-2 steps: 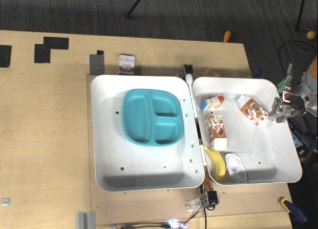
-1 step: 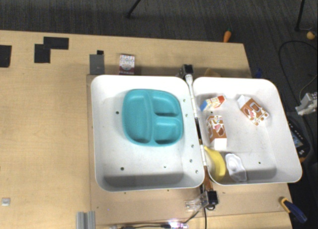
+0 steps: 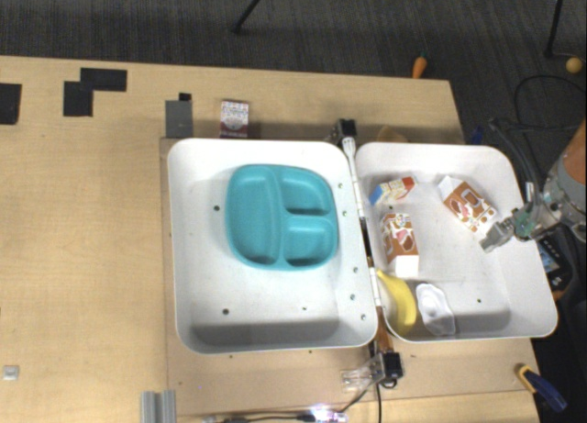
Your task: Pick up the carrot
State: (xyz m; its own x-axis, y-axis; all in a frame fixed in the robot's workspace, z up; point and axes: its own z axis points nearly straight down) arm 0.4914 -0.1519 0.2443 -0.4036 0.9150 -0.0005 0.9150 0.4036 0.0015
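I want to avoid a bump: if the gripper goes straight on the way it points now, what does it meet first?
Probably the brown and white packet in the right bin; the gripper points down-left beside it, though depth is unclear.

At the right edge of the frame, the arm shows as a rounded grey body with an orange-brown patch on its upper part. Below that sits a paler grey, blocky wrist section with a small teal-green spot on it. From there the claw reaches left as slim, light grey metal pieces ending in a blunt tip. Dark cables loop beside the arm near the upper right. The claw is small and blurred, so its finer parts are perhaps not readable.
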